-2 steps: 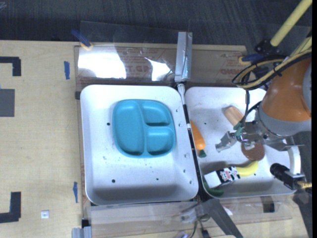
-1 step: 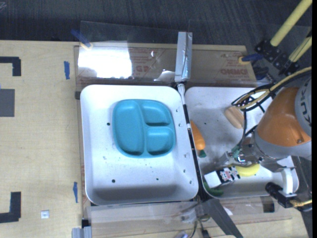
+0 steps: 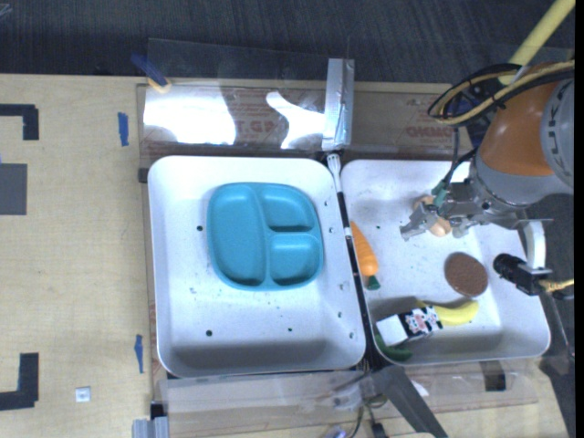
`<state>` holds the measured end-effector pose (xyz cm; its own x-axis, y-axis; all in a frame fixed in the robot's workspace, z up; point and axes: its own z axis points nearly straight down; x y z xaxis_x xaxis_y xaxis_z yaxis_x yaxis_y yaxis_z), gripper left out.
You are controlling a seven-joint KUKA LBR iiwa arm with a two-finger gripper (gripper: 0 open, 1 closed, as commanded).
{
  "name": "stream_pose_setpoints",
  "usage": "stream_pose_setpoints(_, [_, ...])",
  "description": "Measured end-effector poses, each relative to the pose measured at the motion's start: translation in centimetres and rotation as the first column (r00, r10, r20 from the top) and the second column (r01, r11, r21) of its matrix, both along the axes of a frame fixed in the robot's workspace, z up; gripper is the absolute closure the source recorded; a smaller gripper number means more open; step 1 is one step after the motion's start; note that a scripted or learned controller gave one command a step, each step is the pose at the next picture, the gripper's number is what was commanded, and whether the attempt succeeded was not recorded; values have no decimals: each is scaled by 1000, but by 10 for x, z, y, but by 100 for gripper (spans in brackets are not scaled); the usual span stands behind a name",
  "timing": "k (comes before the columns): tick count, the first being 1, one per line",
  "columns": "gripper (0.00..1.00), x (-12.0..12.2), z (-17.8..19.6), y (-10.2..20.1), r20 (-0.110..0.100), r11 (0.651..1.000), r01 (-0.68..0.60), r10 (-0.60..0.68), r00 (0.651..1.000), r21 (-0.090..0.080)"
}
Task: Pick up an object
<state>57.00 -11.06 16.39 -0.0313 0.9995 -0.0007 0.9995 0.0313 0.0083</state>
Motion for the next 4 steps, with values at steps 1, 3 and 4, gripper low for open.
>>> stream_pose_setpoints(1, [0,80,-14,-61,-8,993,119,-119,993,-1])
stream_pose_setpoints(3, [100,61,-66,-61,-2,996,92,-92,996,-2])
stream_pose_setpoints(4, [100,3,22,31,-9,949,317,-317,948,2])
